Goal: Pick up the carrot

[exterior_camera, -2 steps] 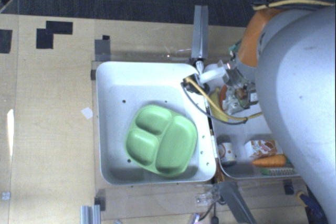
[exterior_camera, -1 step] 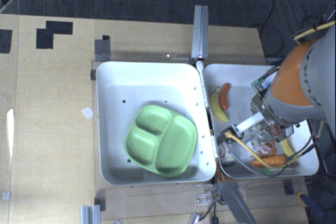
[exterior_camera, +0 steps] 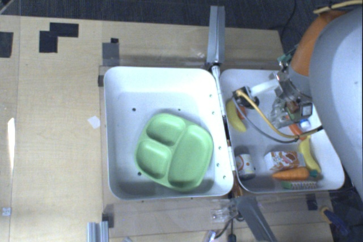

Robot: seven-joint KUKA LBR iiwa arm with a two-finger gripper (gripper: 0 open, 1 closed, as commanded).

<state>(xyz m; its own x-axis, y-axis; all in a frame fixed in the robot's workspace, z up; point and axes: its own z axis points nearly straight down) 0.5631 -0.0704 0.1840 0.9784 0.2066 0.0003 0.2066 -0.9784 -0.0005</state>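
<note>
The carrot (exterior_camera: 290,174) lies at the right bin's (exterior_camera: 334,181) front edge, near and below the jaws (exterior_camera: 288,107); I cannot tell how the jaws stand.

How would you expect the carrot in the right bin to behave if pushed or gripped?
The carrot looks stiff and smooth, so it probably keeps its shape but may slip. Its round, tapered body could roll, though the banana beside it may block it.
</note>
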